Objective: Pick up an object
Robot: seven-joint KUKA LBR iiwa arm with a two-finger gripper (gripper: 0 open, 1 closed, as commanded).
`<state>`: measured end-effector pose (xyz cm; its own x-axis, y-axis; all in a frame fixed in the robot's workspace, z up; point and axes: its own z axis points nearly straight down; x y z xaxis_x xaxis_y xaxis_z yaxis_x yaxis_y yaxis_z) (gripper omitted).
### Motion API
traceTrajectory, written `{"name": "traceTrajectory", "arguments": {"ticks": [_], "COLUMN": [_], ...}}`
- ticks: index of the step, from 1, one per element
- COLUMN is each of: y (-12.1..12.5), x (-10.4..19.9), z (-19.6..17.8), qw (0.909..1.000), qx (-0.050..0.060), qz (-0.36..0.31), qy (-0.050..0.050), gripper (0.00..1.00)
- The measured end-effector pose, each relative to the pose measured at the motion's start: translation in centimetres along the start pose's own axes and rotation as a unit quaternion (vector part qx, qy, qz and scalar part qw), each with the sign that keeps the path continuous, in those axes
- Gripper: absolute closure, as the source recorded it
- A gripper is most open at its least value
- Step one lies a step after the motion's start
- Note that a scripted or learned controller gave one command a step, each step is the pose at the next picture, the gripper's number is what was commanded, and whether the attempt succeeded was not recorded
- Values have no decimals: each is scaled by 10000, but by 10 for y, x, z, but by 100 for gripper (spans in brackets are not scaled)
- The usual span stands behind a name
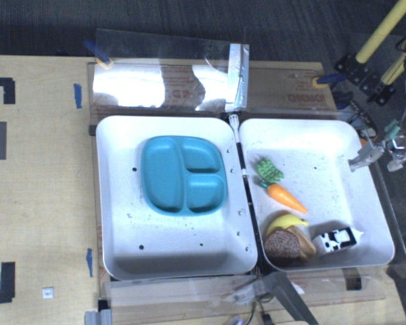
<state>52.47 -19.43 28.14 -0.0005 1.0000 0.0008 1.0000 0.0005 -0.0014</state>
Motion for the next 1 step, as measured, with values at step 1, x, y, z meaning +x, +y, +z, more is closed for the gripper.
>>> {"name": "traceTrajectory", "arguments": {"ticks": [1], "y": [-9], "x": [57], "z": [108], "qw": [9987], "qx": [31], "qz": [-508], "qy": [9], "gripper": [0]}}
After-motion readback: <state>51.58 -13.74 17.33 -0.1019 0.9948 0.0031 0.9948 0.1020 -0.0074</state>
